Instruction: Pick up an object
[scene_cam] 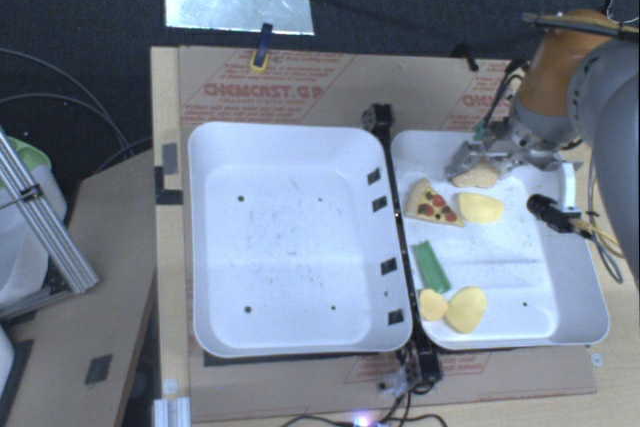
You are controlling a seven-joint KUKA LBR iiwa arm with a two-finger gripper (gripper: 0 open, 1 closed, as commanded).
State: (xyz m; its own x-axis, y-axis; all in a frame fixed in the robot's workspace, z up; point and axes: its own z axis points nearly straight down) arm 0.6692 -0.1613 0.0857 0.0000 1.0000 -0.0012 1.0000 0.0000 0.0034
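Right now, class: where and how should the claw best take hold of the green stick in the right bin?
Probably across the narrow width of the green stick, near its middle, coming straight down. It lies flat, long and slim, with bare floor along both long sides; its lower end nears a yellow piece.

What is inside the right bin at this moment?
The right bin holds a pizza slice, a green stick, three yellow pieces and a beige piece under the gripper, partly covered.
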